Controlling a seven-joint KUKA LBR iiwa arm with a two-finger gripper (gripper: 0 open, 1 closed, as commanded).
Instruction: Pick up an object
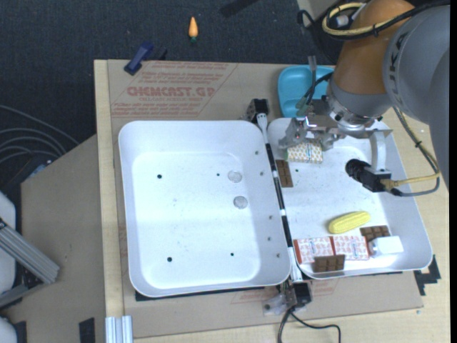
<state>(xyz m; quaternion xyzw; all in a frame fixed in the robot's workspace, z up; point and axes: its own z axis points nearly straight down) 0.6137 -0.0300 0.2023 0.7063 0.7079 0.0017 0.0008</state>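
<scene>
My gripper (307,136) hangs over the far left part of the right bin (410,220). Right under its tip is a small white box with a red pattern (305,153), touching or nearly touching it. A yellow banana-shaped piece (348,222) lies in the bin's near half. Red-and-white packets (332,247) sit along the near rim beside a white block (388,246). Brown bars lie at the left wall (283,172), the near rim (328,264) and by the block (375,231).
A light blue object (295,90) sits just beyond the right bin, behind the gripper. The left bin (136,191) holds two small grey discs (235,176) (240,202). Past the board's far edge lie a blue clip (138,58) and an orange bit (193,26).
</scene>
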